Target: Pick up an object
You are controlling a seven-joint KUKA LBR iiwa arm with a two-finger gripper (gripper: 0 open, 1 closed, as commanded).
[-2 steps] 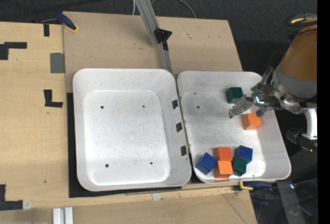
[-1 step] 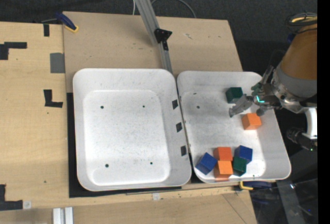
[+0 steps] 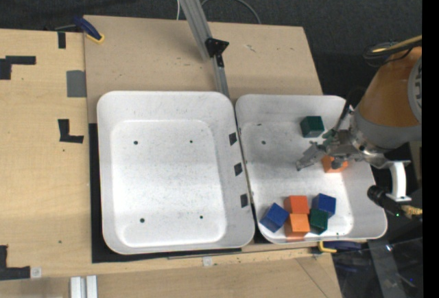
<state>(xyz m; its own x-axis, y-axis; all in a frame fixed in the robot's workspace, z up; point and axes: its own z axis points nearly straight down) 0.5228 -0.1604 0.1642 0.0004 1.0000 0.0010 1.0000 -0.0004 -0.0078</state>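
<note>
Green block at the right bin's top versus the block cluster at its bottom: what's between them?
In the camera view, between the green block and the cluster sits the pincer, beside an orange block.

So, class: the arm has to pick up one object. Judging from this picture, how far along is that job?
Done: the arm has reached into the right bin, and its gripper sits low beside an orange block. In hand: nothing shows between the gripper's fingers, so no grasp is confirmed. Left: closing on a block and lifting it. The green block and the cluster of blocks by the front wall lie untouched.
</note>
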